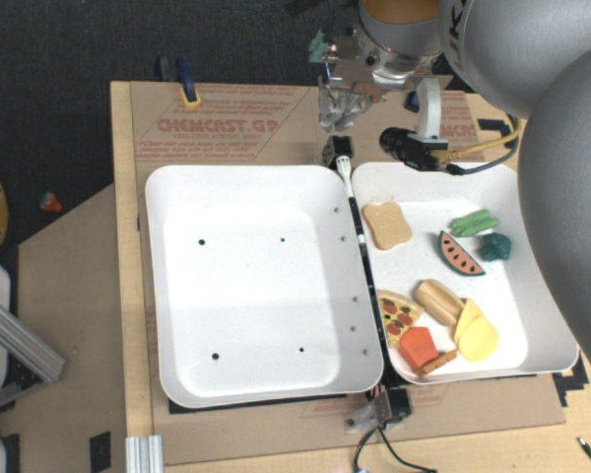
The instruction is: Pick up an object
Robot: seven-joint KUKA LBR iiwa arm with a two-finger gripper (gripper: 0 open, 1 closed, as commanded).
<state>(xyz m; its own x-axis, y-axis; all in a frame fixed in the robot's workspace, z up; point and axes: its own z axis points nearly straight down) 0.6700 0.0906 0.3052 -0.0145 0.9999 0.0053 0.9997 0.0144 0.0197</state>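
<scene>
Grey KUKA arm [542, 87] with an orange band, entering from the right and covering the upper right corner; its two-finger gripper [343, 116] hangs above the brown cardboard bench top [227, 116], just beyond the far edge of the bins near the seam between them. Whether the claw is apart or together cannot be told, as its tips are blurred against the cardboard; nothing is seen between them.

Left shallow white bin [246, 284], a rounded tray with four small dark holes in its floor. Right shallow white bin [419, 190], touching the left one along a dark seam, its right side hidden under the arm. All the candidate objects lie in the right bin, well apart from the gripper.

Contents of the right bin, by size: tan slice of toy bread [386, 225] near the seam at the far side; tan cylindrical toy roll [437, 300] toward the near side; yellow rounded toy piece [476, 333] touching the roll's near end; red toy watermelon slice with green rind [460, 253] at centre; toy pizza slice [398, 313] beside the seam; orange-red toy block [420, 345] just in front of the pizza slice; light green elongated toy piece [471, 223]; dark green lumpy toy piece [495, 246] just beside it
</scene>
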